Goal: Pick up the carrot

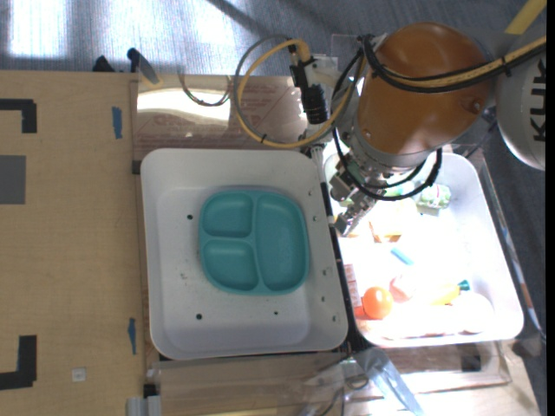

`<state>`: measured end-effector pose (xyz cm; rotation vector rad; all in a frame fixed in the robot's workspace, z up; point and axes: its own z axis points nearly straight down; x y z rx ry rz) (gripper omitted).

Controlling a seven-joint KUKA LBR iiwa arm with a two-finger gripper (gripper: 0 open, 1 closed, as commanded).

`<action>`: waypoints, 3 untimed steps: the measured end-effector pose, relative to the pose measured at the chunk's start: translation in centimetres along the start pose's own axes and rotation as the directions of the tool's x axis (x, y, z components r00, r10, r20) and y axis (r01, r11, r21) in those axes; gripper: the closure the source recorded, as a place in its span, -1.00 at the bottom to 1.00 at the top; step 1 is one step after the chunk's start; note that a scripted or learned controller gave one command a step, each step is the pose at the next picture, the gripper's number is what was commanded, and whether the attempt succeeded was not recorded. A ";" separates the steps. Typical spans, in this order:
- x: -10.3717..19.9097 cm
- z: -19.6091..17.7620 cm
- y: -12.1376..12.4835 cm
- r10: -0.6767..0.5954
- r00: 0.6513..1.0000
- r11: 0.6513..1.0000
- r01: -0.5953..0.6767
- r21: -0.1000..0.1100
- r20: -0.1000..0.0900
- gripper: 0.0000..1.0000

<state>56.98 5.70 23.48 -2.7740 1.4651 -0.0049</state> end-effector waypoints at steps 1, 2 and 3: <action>-4.5 -3.1 3.1 -0.321 0.947 0.947 0.321 -0.003 0.005 1.00; 2.3 -0.8 8.0 -0.324 0.946 0.946 0.324 -0.006 0.005 1.00; 0.4 -4.2 5.6 -0.509 0.861 0.861 0.509 0.001 0.003 1.00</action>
